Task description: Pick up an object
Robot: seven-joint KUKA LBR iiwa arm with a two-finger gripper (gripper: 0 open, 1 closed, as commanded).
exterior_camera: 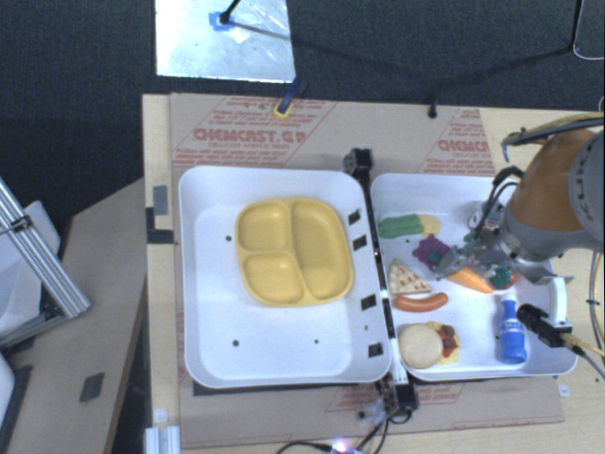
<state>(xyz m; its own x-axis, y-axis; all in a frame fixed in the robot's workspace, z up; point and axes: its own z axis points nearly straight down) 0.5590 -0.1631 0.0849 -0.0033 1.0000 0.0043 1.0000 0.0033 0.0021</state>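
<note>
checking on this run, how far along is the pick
Done: the arm has reached into the right bin, with the end effector low among the toys, beside the purple piece and the carrot. In hand: nothing visibly held. Left: grasp and lift. The hot dog, blue bottle and burger lie in the bin, and the yellow tray sits in the left bin.

Right bin [567, 362] holds my candidates: green pickle [401, 225] at its upper left, purple grapes [433, 251] below it, pizza slice [406, 279], hot dog [420, 302], burger [427, 344] near bottom left, orange carrot [470, 278] centre, blue bottle [511, 332] upright-ish at right.
</note>
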